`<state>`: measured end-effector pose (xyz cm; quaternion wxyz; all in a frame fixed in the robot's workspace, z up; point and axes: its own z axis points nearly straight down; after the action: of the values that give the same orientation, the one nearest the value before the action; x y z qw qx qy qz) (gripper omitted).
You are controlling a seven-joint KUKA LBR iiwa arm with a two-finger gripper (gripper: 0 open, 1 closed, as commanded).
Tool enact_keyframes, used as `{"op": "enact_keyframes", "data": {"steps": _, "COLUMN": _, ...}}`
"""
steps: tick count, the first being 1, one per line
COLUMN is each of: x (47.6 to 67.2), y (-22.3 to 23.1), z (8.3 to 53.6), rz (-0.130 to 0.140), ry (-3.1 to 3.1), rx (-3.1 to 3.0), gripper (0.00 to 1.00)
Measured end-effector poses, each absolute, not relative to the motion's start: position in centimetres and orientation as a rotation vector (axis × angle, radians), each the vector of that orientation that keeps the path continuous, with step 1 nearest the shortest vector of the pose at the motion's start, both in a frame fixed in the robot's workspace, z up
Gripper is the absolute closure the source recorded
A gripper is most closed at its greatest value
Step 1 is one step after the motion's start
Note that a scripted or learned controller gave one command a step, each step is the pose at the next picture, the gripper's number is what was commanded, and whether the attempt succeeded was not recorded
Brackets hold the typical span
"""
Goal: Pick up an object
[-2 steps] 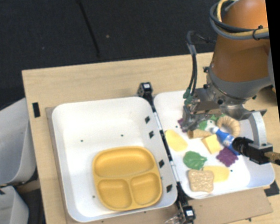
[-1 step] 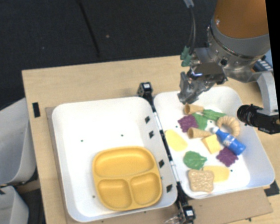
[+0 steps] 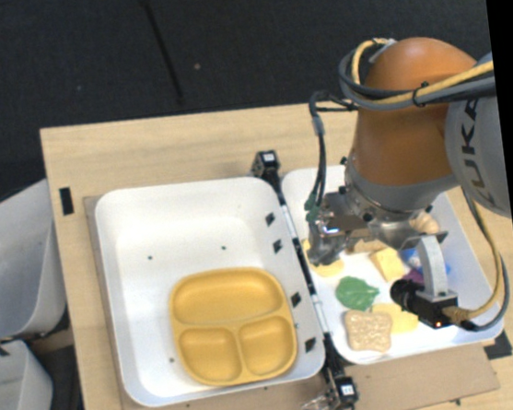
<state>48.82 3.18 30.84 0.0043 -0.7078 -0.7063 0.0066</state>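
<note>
The arm's orange band and grey wrist hang over the right bin (image 3: 301, 189), hiding most of it. Below the wrist the gripper (image 3: 325, 248) reaches down at the bin's left side, close to the divider. Just under it lie a green leafy piece (image 3: 356, 292), a tan cracker-like slab (image 3: 369, 331) and a yellow block (image 3: 386, 265). A purple item (image 3: 416, 274) peeks out beside the wrist's white fitting. Nothing can be seen between the fingers.
The left bin (image 3: 130, 233) holds a yellow three-compartment tray (image 3: 233, 324) in its near half. Black clips run along the divider between the bins (image 3: 291, 242). A wooden bench (image 3: 166, 146) surrounds the bins; a white object (image 3: 9, 267) sits off its left edge.
</note>
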Motion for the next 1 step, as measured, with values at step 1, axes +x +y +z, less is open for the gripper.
{"op": "enact_keyframes", "data": {"steps": 1, "x": 49.05, "y": 0.67, "z": 44.18, "rz": -0.016, "ry": -2.231, "rx": -2.227, "gripper": 1.00}}
